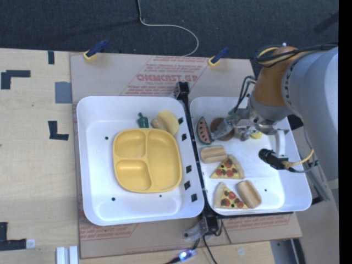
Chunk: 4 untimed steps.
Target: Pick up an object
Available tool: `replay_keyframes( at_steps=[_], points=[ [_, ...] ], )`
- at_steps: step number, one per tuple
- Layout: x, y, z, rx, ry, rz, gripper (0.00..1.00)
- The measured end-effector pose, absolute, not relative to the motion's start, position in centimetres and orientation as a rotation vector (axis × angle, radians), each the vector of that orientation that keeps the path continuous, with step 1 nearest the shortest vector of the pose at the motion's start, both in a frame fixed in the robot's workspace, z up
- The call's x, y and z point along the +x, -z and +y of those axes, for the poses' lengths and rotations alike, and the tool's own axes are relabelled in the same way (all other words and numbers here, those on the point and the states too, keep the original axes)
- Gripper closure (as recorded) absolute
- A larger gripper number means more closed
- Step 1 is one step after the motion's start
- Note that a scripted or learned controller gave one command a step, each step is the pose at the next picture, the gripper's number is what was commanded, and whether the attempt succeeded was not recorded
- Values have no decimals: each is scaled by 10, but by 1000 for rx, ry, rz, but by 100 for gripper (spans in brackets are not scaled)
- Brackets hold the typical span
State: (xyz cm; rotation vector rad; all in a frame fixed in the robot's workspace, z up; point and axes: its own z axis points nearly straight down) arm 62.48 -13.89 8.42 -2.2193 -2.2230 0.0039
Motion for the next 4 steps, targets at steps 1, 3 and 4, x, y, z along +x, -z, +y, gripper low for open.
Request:
replay_keyframes(
  at_steps=[1, 3, 4],
  points=[
    [625, -95, -139, -2220, -3, -2223, 100],
    [623, -214, -130, -2220, 3, -2225, 100],
    [623, -225, -130, -2220, 1, -2223, 100]
  ],
)
